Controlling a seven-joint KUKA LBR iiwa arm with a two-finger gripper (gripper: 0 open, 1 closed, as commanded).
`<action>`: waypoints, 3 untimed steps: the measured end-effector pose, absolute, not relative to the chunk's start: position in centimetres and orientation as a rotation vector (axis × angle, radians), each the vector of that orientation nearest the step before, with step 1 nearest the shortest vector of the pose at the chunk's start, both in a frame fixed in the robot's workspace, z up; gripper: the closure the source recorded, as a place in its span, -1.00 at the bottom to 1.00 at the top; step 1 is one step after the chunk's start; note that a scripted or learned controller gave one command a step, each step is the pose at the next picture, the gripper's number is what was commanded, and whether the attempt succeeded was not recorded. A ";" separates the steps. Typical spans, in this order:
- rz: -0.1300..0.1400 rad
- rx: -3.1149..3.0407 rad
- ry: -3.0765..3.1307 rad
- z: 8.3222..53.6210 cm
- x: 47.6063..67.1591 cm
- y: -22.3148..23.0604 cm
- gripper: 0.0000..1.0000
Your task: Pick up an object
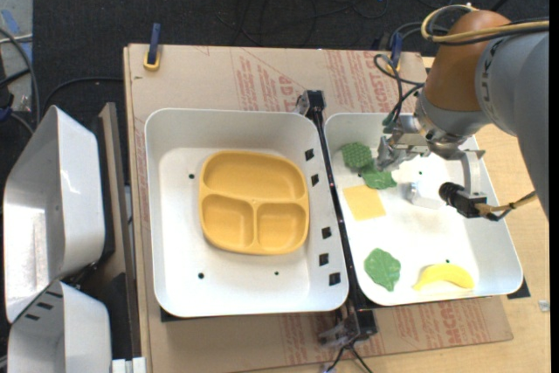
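The gripper (387, 155) sits low in the upper part of the right bin (498, 262), right of centre in the frame, its tip touching or just above a small green piece (378, 180); how it is set cannot be told. A textured green piece (355, 155) lies just left of it. A yellow square (364, 203) lies below them, a green leaf shape (383, 268) and a banana (443, 277) lie near the lower edge. The left bin (166, 214) holds a yellow divided tray (255, 201)
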State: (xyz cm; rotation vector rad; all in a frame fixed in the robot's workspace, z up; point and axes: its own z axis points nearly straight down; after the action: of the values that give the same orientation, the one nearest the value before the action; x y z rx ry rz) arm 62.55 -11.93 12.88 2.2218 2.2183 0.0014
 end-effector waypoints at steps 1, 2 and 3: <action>0.005 2.219 2.217 17.2 62.6 -12.1 1.00; 0.006 2.213 2.222 21.9 62.9 -11.3 1.00; 0.005 2.213 2.222 26.3 63.1 -11.3 1.00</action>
State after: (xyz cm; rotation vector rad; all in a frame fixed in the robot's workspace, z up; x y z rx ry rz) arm 63.07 -11.28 26.28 2.2132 2.2222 0.0055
